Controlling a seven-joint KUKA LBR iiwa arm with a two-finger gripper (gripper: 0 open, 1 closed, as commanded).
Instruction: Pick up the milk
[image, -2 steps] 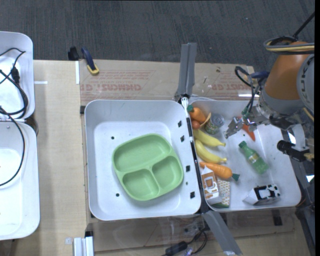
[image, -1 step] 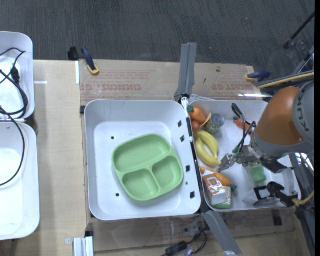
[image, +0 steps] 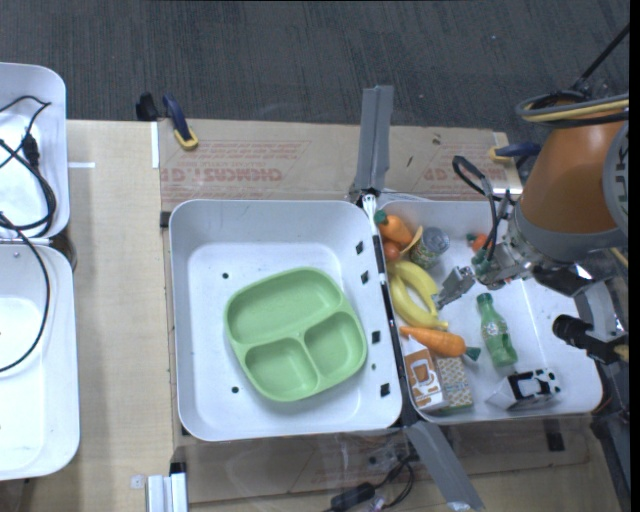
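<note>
The milk (image: 530, 387) is a small white carton with black cow patches, lying on its side near the front right corner of the right bin (image: 580, 405). My gripper (image: 458, 287) hangs low over the middle of that bin, beside the bananas (image: 415, 295) and just left of a green bottle (image: 496, 330). It is well behind and to the left of the milk, not touching it. The grey arm with its orange band (image: 570, 170) comes in from the right over the bin's far side.
The right bin also holds a carrot (image: 435, 341), an orange-and-white box (image: 428, 378), another carrot (image: 396, 230) and a small round item (image: 432, 245). A green divided plate (image: 295, 333) sits in the left bin (image: 200, 300). A grey divider (image: 375, 150) runs between the bins.
</note>
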